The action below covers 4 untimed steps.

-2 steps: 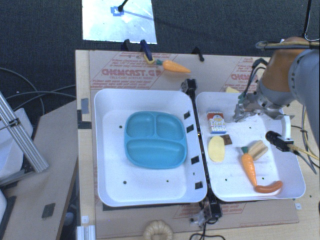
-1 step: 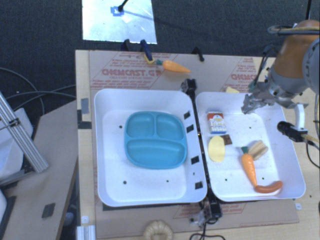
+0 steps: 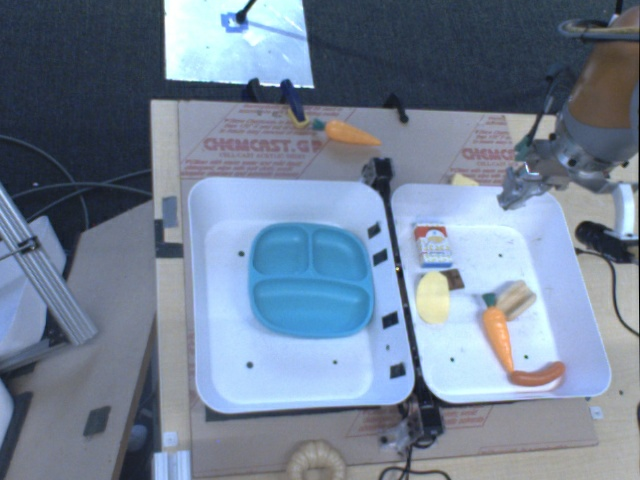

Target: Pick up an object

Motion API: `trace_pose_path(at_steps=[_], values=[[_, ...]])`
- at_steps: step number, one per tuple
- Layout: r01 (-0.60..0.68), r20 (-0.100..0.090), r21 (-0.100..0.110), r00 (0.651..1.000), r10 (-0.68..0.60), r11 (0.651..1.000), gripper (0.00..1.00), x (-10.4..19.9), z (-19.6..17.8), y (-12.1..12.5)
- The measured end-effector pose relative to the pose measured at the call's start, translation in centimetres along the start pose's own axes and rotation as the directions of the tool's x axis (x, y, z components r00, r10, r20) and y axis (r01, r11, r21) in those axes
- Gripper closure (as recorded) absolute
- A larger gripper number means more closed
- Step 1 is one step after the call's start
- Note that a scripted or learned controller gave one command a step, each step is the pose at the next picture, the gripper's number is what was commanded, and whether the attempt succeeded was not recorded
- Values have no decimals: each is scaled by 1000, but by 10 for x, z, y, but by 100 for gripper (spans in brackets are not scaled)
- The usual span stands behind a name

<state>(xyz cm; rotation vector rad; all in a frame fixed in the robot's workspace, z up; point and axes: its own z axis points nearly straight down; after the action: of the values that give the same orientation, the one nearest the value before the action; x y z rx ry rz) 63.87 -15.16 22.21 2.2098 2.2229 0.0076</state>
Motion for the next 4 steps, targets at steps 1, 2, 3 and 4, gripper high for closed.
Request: trace_pose_path(at_steps=[1, 2, 3, 4], values=[[1, -3, 9, 1000, -1, 1000, 100, 46, -4, -38], [2, -3, 10, 1000, -2, 1000, 100, 88, 3, -71], [2, -3, 11, 1000, -2, 1000, 100, 131, 6, -100], [3, -4, 10, 1000, -3, 1000, 100, 177, 4, -123]])
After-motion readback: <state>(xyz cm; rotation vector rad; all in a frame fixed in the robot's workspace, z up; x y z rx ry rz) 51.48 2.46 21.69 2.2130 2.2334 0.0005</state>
